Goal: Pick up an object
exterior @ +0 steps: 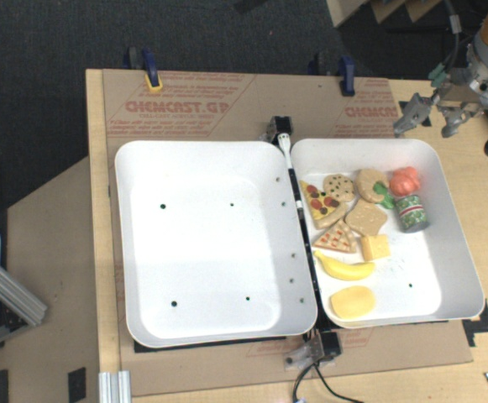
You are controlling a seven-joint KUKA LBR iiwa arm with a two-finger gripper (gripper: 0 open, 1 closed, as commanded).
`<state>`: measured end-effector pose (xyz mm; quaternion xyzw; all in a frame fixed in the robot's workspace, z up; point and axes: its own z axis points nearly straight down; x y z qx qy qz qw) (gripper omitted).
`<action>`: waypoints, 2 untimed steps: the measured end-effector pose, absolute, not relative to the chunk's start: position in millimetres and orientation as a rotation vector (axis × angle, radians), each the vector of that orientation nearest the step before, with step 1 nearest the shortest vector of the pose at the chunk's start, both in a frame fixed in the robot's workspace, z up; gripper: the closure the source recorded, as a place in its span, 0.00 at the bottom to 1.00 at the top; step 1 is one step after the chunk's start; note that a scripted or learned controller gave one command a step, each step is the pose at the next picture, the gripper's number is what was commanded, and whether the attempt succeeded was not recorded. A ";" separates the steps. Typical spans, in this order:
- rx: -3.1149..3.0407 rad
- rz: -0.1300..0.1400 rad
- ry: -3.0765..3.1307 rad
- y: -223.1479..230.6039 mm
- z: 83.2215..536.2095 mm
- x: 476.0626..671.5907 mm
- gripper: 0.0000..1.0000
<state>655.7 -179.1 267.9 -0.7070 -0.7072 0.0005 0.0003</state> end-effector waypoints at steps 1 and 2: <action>-2.220 0.002 -2.224 -179.3 277.3 656.6 1.00; -2.232 -0.011 -2.237 -192.5 449.4 668.2 1.00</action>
